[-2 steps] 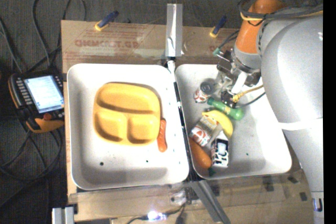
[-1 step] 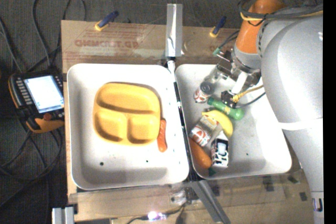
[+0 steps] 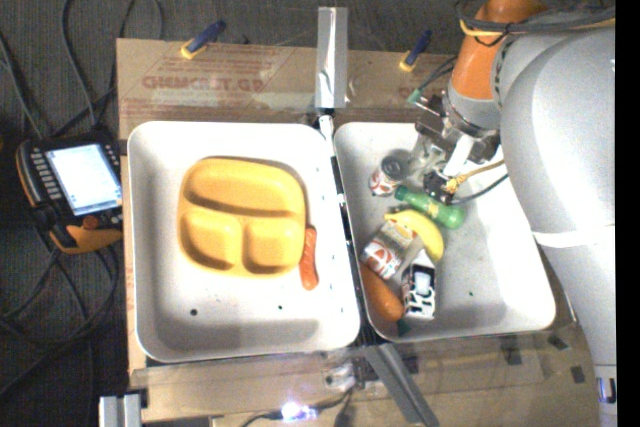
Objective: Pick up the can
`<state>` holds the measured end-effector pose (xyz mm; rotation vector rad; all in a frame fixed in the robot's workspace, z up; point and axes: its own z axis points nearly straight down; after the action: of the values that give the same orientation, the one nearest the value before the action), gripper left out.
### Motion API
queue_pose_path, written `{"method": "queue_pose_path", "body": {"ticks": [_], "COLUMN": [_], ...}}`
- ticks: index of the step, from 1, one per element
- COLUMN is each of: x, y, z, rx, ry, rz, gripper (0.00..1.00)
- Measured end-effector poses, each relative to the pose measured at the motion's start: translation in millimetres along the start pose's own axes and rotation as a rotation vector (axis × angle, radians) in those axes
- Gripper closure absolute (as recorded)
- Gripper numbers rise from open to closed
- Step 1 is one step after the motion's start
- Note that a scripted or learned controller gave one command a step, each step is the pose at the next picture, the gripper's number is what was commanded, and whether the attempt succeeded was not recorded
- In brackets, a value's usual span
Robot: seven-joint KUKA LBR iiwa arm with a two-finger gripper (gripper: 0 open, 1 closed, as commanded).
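Cardboard-topped bench (image 3: 240,85), two white bins. Pincer (image 3: 432,167) over right bin's (image 3: 500,295) far end; spread cannot be told. Can (image 3: 383,181) just left of pincer, close beside, apparently on its side. Second crushed can (image 3: 382,258) further toward near edge, beside banana (image 3: 425,230).

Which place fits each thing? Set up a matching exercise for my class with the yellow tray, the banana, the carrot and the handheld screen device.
Things:
1. yellow tray
2. banana
3. carrot
4. handheld screen device

Places:
A. near front edge of the right bin
B. on the floor, left of both bins
C. in the left bin, beside a sausage
D. middle of the right bin, below a green object

Pairs: 1-C, 2-D, 3-A, 4-B
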<state>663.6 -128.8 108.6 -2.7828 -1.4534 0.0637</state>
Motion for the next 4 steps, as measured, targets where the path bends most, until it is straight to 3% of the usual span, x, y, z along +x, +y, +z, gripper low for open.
{"method": "queue_pose_path", "body": {"ticks": [1, 2, 3, 4], "x": [0, 12, 16, 51], "y": [0, -7, -6, -35], "z": [0, 20, 12, -74], "rx": [-0.001, -0.005, -0.013, -0.008], "ry": [-0.001, 0.011, 0.021, 0.031], "rz": [0.0, -0.031, -0.033, 0.436], "gripper": [0.0, 0.0, 1.0, 1.0]}}
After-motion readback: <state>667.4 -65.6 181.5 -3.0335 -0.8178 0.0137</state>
